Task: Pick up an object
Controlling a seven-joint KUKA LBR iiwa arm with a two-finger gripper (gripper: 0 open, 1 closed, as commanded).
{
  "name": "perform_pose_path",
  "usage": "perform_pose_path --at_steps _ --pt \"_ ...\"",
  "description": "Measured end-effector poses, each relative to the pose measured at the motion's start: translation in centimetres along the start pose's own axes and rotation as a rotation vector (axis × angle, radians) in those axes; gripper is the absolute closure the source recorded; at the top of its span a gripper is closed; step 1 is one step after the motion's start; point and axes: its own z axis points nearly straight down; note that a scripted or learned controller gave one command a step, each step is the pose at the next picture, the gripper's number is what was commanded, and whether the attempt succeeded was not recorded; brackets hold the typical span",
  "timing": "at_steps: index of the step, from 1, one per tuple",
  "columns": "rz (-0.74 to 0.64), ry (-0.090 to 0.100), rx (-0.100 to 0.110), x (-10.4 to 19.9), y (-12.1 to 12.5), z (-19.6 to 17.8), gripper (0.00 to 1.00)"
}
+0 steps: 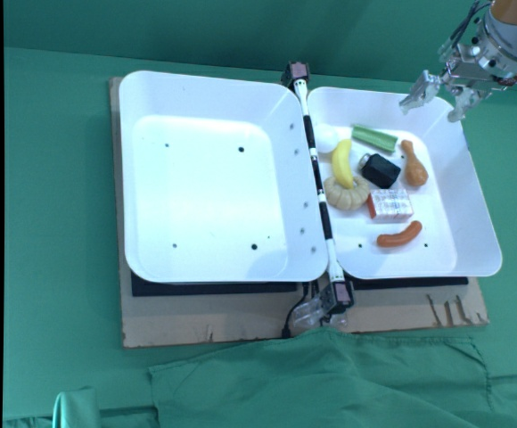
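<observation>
So the shallow white plastic bin on the left [151, 96] sits well off to the gripper's left with nothing for it to grab, and the black-and-white striped divider bar [316, 185] runs between it and the second white bin on the right [472, 230], which is where all the clutter is. Everything lies below and left of the gripper: the yellow toy banana [341, 161] leaning against a pale round egg-like thing [327, 137], a beige ring-shaped pastry [347, 193] right under the banana's tip, then the green cucumber stick [374, 137], a small black box [381, 169], and a red-and-white packet [391, 205] touching the pastry's side. Further along are the orange sausage [399, 234] lying alone near the front and the brown drumstick [414, 165], closest under the gripper. The pile is bunched mid-bin, which I'd guess makes the loners (sausage, drumstick, cucumber) the easier picks. The grey two-finger gripper [437, 94] hangs over the bin's far right corner, fingers spread apart, nothing between them, so no object is picked yet. My read is it's parked high to keep clear of the bin before dropping in.
</observation>
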Motion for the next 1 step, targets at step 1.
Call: perform_pose_path --at_steps 1 --pt "-0.004 -0.005 -0.009 -0.68 6.27 -2.18 0.00"
